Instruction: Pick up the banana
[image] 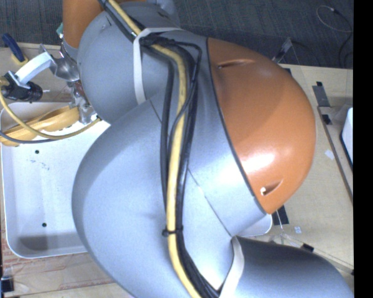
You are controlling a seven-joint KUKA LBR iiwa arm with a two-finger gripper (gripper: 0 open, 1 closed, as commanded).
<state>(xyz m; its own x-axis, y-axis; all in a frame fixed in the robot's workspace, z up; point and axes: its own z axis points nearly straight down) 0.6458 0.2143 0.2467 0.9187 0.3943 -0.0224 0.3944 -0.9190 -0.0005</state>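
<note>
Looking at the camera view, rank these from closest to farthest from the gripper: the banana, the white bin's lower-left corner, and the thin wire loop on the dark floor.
Measured from the gripper, at upper left:
1. banana, just to its left, at the bin's top edge.
2. white bin's lower-left corner, well below it.
3. thin wire loop, far across at the upper right.

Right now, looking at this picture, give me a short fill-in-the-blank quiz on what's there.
1. The arm covers most of the view; its shell is grey and ____.
2. The bin at the left is coloured ____.
3. A yellow ____ runs along the arm beside black ones.

Missing words: orange; white; cable
</note>
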